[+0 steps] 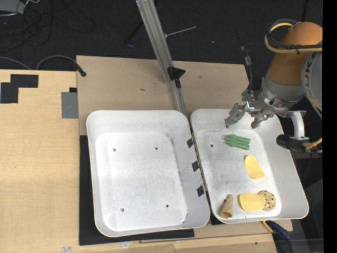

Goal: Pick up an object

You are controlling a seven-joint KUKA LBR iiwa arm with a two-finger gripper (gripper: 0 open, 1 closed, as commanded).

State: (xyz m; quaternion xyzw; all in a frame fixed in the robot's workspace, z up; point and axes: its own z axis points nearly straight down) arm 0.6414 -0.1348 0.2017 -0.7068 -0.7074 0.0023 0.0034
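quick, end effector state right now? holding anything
end effector: open, holding nothing, above the far end of the right bin, near the green object.

The arm (295, 57) is cut off by the right edge above its orange band. A blue-and-yellow item (276, 230) below the right bin (295, 194) is partly hidden by the bin rim, and its type cannot be determined. The cookie (267, 199) is partly covered by a yellow piece (250, 202).
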